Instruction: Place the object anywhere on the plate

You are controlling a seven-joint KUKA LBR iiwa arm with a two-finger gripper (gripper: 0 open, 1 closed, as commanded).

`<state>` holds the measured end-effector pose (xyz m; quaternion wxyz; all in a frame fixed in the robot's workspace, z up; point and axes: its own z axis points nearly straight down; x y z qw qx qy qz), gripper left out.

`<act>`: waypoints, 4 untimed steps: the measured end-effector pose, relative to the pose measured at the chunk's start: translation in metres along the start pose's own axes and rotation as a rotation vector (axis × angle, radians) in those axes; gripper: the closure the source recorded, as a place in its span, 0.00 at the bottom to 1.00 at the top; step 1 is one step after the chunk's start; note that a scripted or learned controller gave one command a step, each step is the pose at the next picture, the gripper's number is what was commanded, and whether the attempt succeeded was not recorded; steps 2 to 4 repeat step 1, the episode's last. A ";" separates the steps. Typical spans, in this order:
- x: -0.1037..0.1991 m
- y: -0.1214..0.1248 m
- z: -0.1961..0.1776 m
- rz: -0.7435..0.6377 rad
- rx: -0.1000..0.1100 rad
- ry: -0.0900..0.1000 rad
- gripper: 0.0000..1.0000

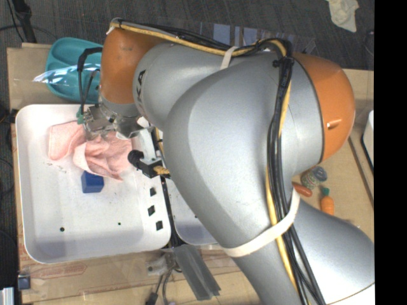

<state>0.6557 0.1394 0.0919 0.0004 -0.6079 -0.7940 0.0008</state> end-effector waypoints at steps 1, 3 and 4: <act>-0.002 0.000 0.000 0.037 -0.001 0.001 1.00; -0.002 0.000 0.000 0.037 -0.001 0.001 1.00; -0.002 0.000 0.000 0.037 -0.001 0.001 1.00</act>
